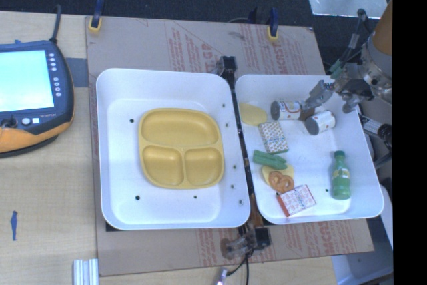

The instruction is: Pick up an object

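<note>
My gripper (331, 103) hangs over the far right part of the right bin (363, 210), reaching in from the right. Its fingers stand open with nothing between them. A small white cylinder (322, 123) lies just below and in front of it. A small can (287, 109) with a red label lies just left of the left finger. Further objects in this bin are a patterned box (273, 137), a green piece (269, 159), a pretzel (282, 181), a red-and-white packet (296, 199), a green bottle (340, 175) and a pale yellow piece (252, 114).
The left bin (117, 203) holds a yellow divided plate (181, 147). A tablet-like controller (30, 93) lies on the bench at the far left. Clamps (272, 21) hold the cardboard sheet under the bins at the back edge.
</note>
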Robot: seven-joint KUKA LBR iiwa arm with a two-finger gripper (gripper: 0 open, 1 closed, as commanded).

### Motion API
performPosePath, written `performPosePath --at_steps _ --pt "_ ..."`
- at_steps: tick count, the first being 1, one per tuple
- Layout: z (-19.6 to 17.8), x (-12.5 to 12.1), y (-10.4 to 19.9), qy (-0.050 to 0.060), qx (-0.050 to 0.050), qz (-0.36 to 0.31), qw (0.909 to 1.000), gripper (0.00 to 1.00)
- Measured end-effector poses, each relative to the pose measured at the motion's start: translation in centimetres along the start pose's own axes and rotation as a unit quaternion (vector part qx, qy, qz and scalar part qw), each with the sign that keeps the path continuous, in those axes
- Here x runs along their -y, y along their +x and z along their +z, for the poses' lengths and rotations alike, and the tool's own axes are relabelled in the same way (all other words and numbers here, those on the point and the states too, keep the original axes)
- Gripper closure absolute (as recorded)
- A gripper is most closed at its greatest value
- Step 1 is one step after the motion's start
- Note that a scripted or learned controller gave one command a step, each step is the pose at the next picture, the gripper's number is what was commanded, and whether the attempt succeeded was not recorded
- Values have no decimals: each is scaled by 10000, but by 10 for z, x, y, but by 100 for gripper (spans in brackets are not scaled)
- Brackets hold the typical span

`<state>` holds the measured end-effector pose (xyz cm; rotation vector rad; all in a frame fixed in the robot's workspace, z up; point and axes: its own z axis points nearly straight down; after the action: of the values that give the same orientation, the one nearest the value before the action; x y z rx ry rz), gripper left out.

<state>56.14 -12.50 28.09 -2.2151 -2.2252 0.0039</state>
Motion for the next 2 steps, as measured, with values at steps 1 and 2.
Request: performPosePath --at_steps 1,2 --pt "114 42 -3 12 1 -4 10000 0" --pt "140 -21 26 3 4 -11 10000 0"
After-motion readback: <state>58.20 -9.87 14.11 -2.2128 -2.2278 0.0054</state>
